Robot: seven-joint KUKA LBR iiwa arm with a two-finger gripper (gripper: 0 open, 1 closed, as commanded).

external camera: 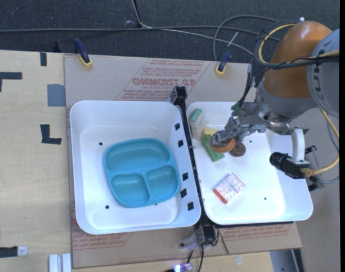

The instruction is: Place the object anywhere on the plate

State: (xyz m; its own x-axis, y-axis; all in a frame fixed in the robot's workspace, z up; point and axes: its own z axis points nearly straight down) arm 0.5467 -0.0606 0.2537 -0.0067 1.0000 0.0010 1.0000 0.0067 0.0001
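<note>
The hand (222,140) sits low among the right bin's (274,205) objects, grip unclear; the plate (141,171) waits bare.

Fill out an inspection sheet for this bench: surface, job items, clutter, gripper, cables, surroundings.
Surface: cardboard sheet on a wooden bench, held by two clamps at its far edge; it bears the left bin and right bin.
Job's things: blue three-section plate in the left bin, nothing on it; the object to place cannot be singled out among the right bin's items.
Clutter: green item, brown round item, red-and-white packet and a pale item, all in the right bin.
Gripper: gripper low over the green and brown items; hold unclear.
Cables: black cable across the dark floor; loops beside the arm.
Surroundings: black tape marks on the bench.
</note>
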